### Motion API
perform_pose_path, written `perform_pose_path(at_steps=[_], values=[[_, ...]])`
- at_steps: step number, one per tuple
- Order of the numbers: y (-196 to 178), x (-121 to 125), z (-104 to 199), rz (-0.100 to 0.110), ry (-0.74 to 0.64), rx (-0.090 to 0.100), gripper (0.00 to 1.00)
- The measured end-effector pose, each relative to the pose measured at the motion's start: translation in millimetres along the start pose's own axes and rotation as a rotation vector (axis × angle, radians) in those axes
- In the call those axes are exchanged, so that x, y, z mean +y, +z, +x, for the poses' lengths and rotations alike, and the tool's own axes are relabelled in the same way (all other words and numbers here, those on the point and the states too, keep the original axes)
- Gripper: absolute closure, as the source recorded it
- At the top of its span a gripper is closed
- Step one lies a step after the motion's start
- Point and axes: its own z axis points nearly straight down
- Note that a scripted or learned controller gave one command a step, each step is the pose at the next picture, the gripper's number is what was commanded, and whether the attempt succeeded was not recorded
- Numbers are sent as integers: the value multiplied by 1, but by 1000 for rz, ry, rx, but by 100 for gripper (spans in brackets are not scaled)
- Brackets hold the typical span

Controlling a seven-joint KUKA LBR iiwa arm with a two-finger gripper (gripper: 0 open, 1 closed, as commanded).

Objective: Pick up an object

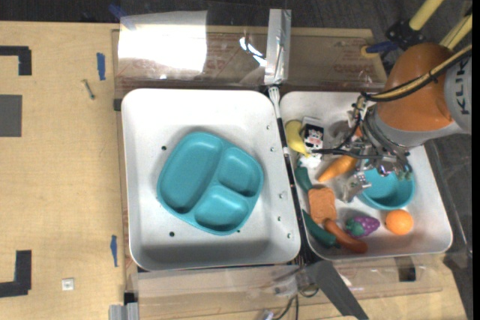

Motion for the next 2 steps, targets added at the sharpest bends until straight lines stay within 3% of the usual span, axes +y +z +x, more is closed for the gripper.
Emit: perform_pose_path(at_steps=[1,2], values=[[-13,1,-5,3,-3,-14,100],[-100,46,28,-2,51,0,100]])
